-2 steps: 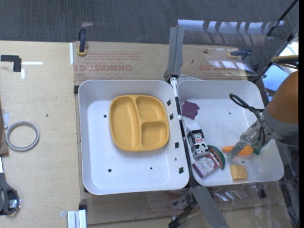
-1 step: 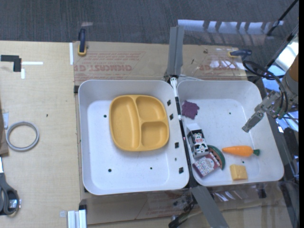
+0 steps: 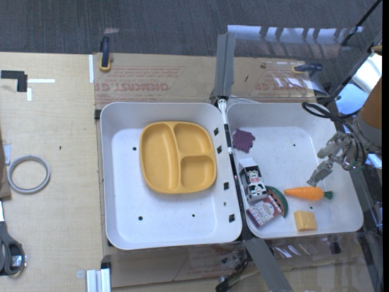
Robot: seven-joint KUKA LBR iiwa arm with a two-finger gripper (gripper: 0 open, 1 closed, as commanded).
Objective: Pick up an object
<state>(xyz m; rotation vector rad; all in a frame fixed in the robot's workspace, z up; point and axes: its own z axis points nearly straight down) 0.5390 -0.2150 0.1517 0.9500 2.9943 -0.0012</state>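
Observation:
My gripper (image 3: 325, 163) hangs over the right side of the right bin (image 3: 285, 126), its fingers spread open with nothing between them. Just below and left of its fingertips lies an orange carrot (image 3: 305, 193) with a green stem end. A yellow cheese wedge (image 3: 305, 220) sits near the bin's front wall. Along the bin's left side lie a purple piece (image 3: 243, 140), a small black-and-white box (image 3: 253, 182), a green-rimmed watermelon slice (image 3: 278, 199) and a pink packet (image 3: 262, 213).
The left bin (image 3: 121, 212) holds a yellow divided plate (image 3: 178, 157). A roll of tape (image 3: 27, 174) and scissors (image 3: 11, 254) lie on the wooden bench at the left. A cable (image 3: 316, 109) loops over the right bin's far right rim.

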